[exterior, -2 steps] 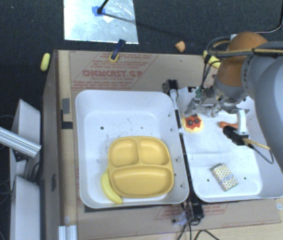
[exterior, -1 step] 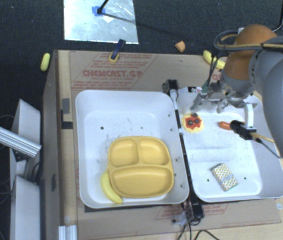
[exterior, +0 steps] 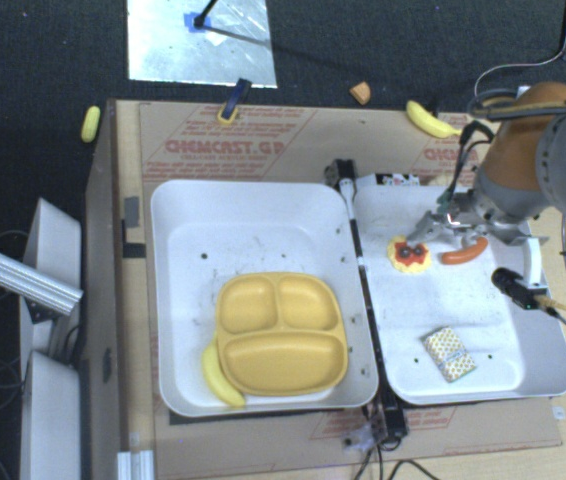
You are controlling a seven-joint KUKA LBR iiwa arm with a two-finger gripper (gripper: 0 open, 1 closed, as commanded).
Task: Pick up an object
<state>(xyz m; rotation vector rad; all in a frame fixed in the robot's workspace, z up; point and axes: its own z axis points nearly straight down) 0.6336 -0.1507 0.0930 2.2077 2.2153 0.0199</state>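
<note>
You see the grey arm (exterior: 563,163) entering from the frame's right edge, its orange band uppermost at upper right, wrist angled down-left so the gripper (exterior: 441,226) sits low, right of centre.

Two white bins (exterior: 263,208) — side by side. Bananas: two, one in the left bin (exterior: 220,378), one beyond the bins (exterior: 429,120). One yellow divided tray (exterior: 281,332), one sausage (exterior: 462,254), one small pizza toy (exterior: 409,255), one patterned packet (exterior: 449,353) — singles all.

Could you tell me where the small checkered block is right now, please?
The checkered block lies in the right bin, near its front edge, below the sausage and apart from the gripper.
</note>
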